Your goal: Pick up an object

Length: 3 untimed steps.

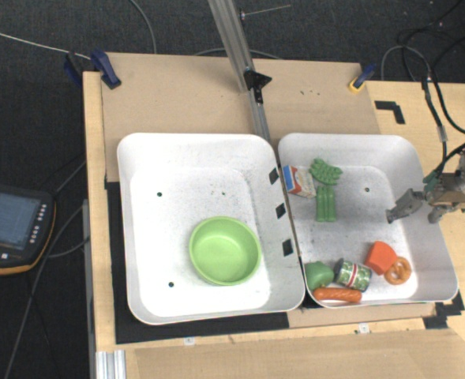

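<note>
The right bin [374, 144] holds several small items. A red and white carton [298, 181] and a green toy [325, 189] lie near its left wall. An orange block [380, 255], an orange ring [399, 271], a small can [352, 275], a green lump [319, 274] and a red-orange sausage shape [339, 294] sit along its front. My gripper [418, 210] hangs over the bin's right side, above and right of the orange block. Its fingers stand open with nothing between them. A green bowl [225, 249] sits in the left bin [161, 164].
A metal pole [236, 46] slants down to the gap between the bins. Blue clamps [104, 68] hold the bench's back edge. A handheld pendant [11, 226] lies off the bench at the left. Cables [437, 101] hang at the right.
</note>
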Available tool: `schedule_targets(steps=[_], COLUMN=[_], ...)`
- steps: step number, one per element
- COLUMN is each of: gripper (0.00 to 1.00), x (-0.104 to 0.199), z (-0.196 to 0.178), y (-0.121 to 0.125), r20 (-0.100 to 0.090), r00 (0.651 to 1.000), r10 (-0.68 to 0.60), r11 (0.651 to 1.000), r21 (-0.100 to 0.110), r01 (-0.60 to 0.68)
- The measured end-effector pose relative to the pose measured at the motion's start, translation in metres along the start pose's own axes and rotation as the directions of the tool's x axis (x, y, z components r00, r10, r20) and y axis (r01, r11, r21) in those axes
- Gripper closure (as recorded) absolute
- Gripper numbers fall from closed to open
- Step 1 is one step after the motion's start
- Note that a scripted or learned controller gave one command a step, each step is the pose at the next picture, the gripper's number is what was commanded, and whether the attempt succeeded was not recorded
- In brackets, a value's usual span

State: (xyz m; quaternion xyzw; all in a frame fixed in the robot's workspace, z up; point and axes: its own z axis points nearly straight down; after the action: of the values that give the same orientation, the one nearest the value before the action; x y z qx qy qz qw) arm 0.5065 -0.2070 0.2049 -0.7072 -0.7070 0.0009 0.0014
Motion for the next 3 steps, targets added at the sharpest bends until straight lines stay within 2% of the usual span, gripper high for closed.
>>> schedule_targets(steps=[2, 3], gripper=[0.00, 1.00], x=[0.008, 0.008], z=[0.112, 0.099], y=[-0.002, -0.001], r20=[-0.001, 0.001], r00=[1.000, 1.000], r10=[0.000, -0.001], r11=[1.000, 1.000], r21=[0.001, -0.004], r01=[0.000, 0.001])
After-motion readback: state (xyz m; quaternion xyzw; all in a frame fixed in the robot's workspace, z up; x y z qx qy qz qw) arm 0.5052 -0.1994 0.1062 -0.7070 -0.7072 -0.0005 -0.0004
